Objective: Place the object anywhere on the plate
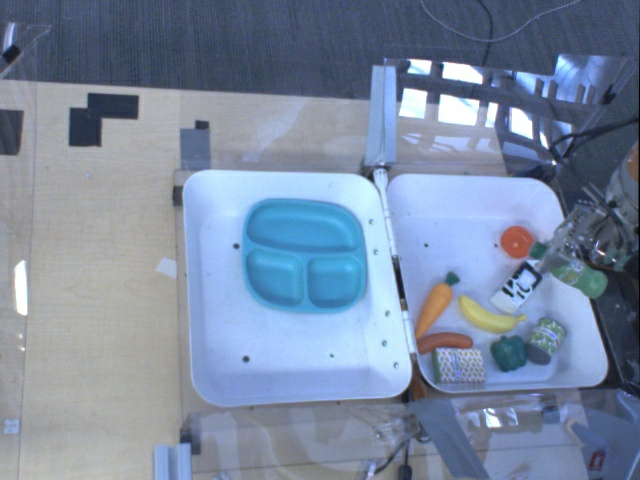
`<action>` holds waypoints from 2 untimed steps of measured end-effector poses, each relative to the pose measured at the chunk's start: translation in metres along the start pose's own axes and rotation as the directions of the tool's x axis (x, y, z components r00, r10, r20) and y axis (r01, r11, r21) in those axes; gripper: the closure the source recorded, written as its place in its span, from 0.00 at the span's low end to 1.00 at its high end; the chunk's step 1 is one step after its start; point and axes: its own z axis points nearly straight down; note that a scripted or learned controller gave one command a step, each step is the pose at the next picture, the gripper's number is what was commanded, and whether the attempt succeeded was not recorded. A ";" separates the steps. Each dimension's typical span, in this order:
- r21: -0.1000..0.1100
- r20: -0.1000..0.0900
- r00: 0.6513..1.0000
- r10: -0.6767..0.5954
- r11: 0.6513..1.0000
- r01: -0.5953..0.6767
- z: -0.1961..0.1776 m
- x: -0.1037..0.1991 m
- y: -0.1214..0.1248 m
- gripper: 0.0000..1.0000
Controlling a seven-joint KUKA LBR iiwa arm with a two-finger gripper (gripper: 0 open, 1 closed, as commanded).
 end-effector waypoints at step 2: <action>-0.001 0.002 0.996 -0.087 0.996 0.087 -0.035 0.001 0.027 1.00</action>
